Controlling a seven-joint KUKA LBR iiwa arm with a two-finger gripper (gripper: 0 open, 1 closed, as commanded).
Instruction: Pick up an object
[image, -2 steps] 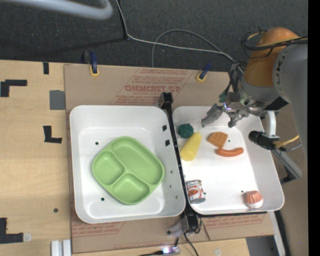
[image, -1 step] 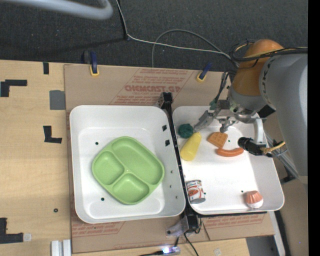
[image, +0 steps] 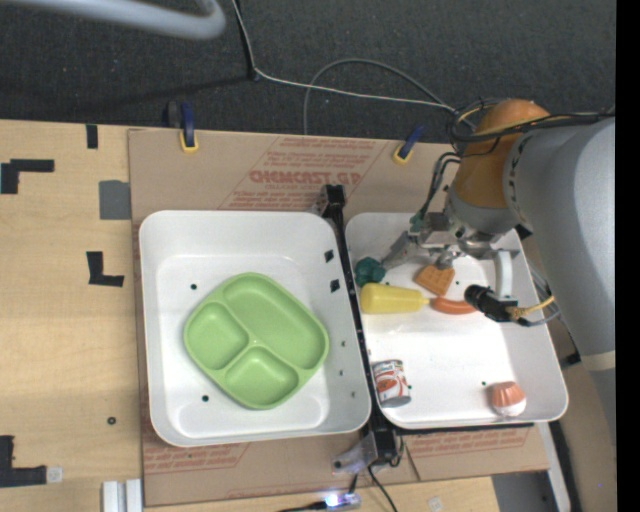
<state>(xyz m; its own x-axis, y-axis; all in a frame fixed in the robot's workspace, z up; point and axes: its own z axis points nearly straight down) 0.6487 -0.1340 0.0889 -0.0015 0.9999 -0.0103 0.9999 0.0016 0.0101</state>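
Camera view: yellow corn cob (image: 396, 299) lies left-right.

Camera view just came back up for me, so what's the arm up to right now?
The KUKA arm reaches in over the right bin, its claw low at the bin's far side, just above a small orange block. Nothing shows between its fingers. Close by lie a yellow corn cob, a teal piece and an orange carrot; nearer the front sit a small can and a pinkish ball. The left bin holds a green divided plate.

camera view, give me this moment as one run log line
arm: over right white bin | gripper: above small orange block | nearby: yellow corn-shaped toy, small red-and-white can | left white bin: green divided plate
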